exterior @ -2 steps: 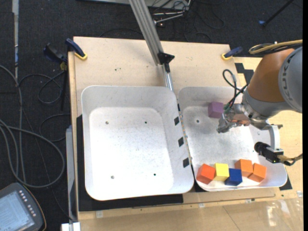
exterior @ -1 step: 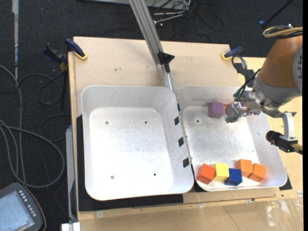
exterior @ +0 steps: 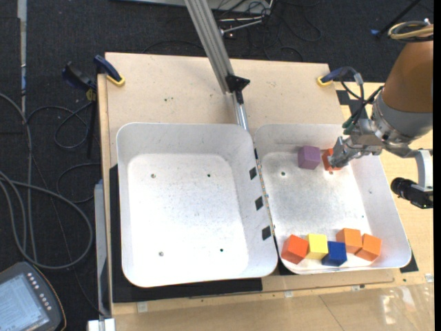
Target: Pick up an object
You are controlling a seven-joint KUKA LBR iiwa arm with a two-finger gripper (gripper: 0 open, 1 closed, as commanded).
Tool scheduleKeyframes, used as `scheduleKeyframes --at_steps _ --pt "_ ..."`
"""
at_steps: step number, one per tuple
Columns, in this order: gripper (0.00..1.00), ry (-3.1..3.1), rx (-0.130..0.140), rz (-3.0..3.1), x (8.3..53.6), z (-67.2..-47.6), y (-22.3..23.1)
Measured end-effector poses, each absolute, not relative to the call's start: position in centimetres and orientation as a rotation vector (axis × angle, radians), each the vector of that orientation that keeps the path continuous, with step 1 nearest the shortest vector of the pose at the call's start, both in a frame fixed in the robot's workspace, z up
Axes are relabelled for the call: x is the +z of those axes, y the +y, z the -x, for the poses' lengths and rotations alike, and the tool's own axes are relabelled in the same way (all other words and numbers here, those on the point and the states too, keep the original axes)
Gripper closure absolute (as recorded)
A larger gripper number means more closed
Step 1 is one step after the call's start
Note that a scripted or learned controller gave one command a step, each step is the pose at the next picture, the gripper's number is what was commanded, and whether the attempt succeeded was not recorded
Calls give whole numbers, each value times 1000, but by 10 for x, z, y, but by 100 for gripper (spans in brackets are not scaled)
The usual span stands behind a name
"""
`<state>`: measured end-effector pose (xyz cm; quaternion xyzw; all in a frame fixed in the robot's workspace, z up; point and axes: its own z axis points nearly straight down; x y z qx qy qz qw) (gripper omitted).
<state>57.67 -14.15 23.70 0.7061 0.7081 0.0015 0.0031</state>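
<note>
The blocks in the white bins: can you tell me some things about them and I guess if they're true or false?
1. The purple block sits in the right bin. True.
2. All the blocks are in the left bin. False: they are in the right one.
3. The yellow block lies between an orange block and the blue block. True.
4. The end effector is over the left bin. False: it is over the right bin, beside the purple block.
</note>
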Motion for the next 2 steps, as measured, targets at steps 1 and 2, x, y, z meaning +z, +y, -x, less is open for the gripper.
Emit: scheduleKeyframes --at_steps 1,2 --pt "100 2231 4 -2211 243 -578 -79" --pt "100 2232 2 -2213 247 -574 -33"
